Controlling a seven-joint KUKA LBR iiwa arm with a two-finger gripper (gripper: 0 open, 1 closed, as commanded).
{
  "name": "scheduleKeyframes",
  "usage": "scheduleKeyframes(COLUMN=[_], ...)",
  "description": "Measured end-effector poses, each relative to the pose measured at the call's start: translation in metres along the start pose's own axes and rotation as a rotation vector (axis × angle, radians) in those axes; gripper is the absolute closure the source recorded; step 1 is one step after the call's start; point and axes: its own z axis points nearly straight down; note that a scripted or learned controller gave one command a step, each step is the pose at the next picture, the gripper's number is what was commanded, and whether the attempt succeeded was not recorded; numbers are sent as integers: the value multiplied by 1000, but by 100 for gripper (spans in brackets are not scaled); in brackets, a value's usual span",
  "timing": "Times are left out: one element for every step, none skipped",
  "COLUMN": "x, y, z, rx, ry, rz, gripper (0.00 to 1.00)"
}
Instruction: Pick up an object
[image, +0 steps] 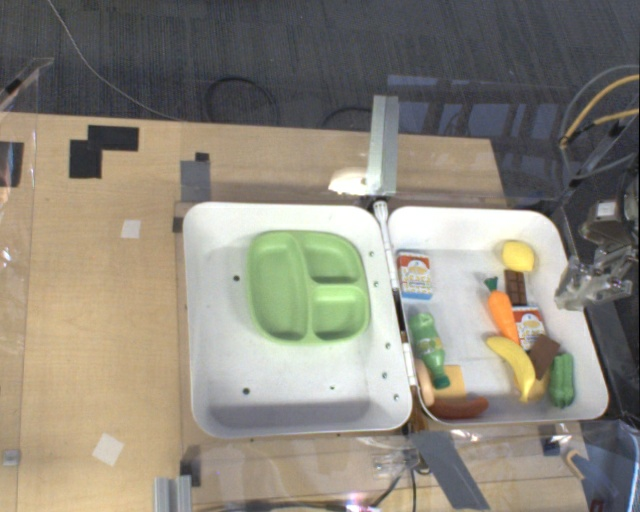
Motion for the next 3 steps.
scheduleKeyframes(x=[-33, -28, -28], y=[-82, -70, -72], z=[-3, 128, 124], rx=[1, -7, -1], ry=[-4, -6, -4], rz=[-291, -656, -655], gripper=[100, 100, 0])
